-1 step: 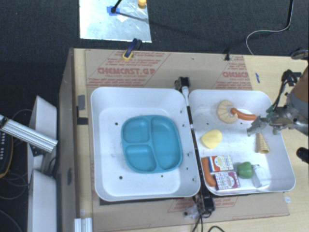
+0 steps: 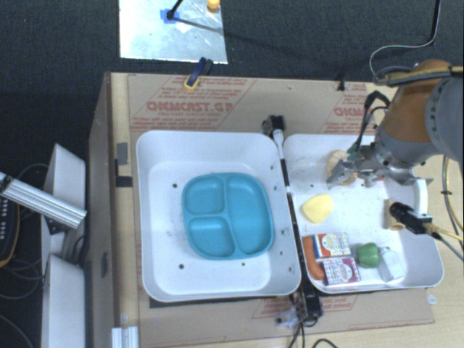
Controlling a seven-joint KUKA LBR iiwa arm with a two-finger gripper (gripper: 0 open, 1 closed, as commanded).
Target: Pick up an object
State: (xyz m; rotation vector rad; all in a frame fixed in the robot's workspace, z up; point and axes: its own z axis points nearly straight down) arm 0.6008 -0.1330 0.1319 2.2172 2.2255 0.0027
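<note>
Front of right bin: two small boxes (image 2: 335, 258) are lying side by side against the near wall, with an orange thing (image 2: 312, 258) tucked at their left and a green pepper (image 2: 367, 254) sitting just to their right.
Middle of right bin: a yellow lump (image 2: 317, 208) is resting on the bin floor, near the divider between the bins.
My gripper (image 2: 344, 174): I am hovering low over the back half of the right bin (image 2: 428, 267), pointing toward the divider; I cannot tell how wide I am spread.
What I am touching: a pale beige lump (image 2: 336, 158) is sitting right at my tip, touching or nearly so; I cannot tell whether I am gripping it.
My arm (image 2: 413, 122): I am reaching in from the right, with my orange band showing above the wrist.
Left bin (image 2: 156, 194): it is holding a blue divided tray (image 2: 226, 214), lying flat in the middle.
Bench: brown printed cardboard (image 2: 188, 100) is lying under both bins.
Room: a dark carpet (image 2: 51, 49) is surrounding the bench, and a shiny square sheet (image 2: 145, 27) is lying on it beyond the back edge, carrying a small yellow ball (image 2: 212, 3).
</note>
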